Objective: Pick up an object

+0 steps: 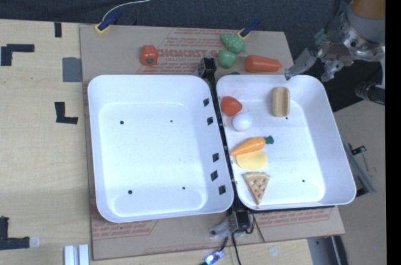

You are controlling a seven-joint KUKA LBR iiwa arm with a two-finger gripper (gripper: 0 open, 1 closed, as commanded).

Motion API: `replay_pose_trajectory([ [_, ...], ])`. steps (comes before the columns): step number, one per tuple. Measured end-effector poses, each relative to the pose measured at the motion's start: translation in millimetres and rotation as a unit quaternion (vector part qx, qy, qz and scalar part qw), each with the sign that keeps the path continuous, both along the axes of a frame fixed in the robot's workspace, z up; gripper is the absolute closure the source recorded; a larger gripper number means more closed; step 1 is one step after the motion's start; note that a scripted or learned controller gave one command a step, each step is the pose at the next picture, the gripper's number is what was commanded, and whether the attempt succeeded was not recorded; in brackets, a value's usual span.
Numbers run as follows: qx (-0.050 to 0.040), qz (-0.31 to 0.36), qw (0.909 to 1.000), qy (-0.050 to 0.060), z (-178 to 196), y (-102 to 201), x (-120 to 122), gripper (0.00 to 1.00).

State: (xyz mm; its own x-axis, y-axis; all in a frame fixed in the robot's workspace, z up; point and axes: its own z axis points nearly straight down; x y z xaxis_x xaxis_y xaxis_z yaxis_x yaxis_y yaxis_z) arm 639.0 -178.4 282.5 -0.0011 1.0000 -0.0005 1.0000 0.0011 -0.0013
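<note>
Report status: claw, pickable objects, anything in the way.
Claw above right bin's far corner, nothing between its fingers. Hot dog nearest; carrot, egg, pizza slice lying in bin. Path to hot dog looks open.

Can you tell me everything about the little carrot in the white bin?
The toy carrot looks like smooth plastic: an orange body tapering to a point at the left, with a small dark green top at the right. It lies flat, tilted slightly, in the right bin, near the wall between the two bins. Its underside touches or overlaps a pale yellow toy piece. A white ball sits just above it, apart.
</note>
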Motion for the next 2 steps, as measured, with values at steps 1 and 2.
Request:
replay_pose_trajectory([
  [1,-0.0001,0.001,1.0000,0.000,10.0,0.6,0.3,1.00],
  [2,-0.0017,0.002,1.0000,-0.009,139.3,18.1,31.5,1.00],
])
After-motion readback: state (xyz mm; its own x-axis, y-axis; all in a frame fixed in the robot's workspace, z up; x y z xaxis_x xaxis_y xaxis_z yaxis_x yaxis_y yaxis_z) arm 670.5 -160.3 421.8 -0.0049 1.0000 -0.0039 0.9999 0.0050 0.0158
